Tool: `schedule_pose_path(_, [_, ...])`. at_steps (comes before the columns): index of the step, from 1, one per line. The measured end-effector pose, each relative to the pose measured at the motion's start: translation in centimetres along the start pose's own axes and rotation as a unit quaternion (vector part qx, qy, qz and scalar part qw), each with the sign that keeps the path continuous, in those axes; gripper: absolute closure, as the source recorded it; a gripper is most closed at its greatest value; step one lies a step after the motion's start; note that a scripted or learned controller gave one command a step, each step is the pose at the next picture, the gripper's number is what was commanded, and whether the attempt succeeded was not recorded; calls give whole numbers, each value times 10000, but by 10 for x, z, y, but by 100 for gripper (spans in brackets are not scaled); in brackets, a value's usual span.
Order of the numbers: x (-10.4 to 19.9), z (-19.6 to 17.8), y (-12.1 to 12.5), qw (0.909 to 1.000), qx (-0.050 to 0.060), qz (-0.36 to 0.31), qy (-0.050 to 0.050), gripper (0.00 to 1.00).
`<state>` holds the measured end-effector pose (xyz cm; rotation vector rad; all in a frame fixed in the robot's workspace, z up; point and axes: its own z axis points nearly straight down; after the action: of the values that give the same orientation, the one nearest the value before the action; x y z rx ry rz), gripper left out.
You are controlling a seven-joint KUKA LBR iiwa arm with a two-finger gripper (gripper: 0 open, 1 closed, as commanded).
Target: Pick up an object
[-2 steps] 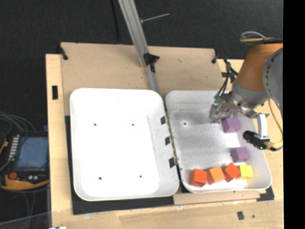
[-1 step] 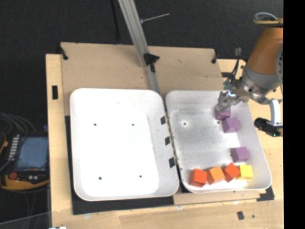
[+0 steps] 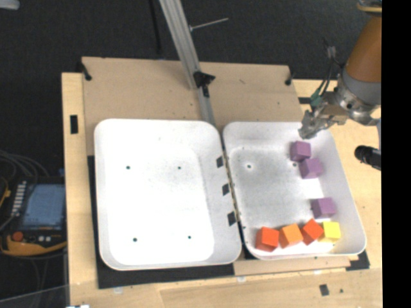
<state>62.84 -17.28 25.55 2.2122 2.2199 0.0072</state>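
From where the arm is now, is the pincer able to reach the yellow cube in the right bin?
Probably yes. The yellow cube lies uncovered near the front right corner of the right bin, with an orange cube beside it. The pincer hovers over the far side by a purple cube, and nothing stands between.

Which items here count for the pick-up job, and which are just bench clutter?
Job items:
- claw
- three purple blocks
- three orange blocks
- yellow block
- right bin

Lying about:
- left bin
- metal pole
- blue-screened device
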Motion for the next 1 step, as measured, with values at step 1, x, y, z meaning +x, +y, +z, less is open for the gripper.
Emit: schedule_pose_path(1, [-2, -36, 1, 10000, 12, -7, 2, 100])
